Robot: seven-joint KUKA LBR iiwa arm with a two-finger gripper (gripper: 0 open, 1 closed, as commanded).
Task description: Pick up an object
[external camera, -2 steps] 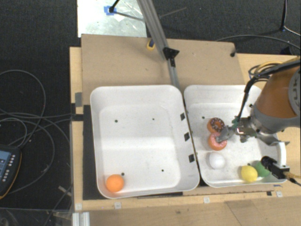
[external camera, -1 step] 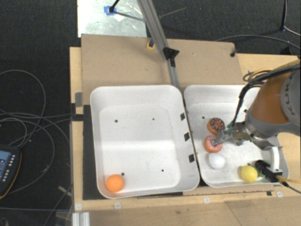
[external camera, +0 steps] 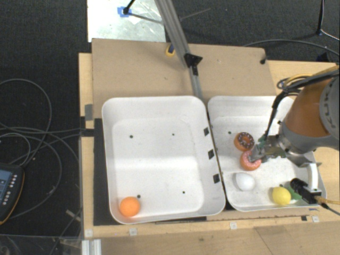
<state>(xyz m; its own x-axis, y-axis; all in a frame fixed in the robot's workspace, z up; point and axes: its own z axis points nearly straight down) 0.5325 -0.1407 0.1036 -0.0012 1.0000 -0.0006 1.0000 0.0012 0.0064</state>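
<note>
In the right bin (external camera: 228, 113) lie a brown sprinkled donut (external camera: 244, 140), a pink donut (external camera: 250, 162), a white ball (external camera: 245, 181) and a yellow lemon-like fruit (external camera: 281, 195). My gripper (external camera: 258, 154) reaches down from the right and sits right over the pink donut, touching or nearly touching its top edge. The donut still rests on the bin floor. An orange ball (external camera: 129, 206) lies alone in the left bin's near left corner.
The left bin (external camera: 154, 110) stands beside the right one, with black clips along the shared rim (external camera: 210, 154). A grey pole (external camera: 175, 25) slants over the back of the bench. Cables lie on the floor at left.
</note>
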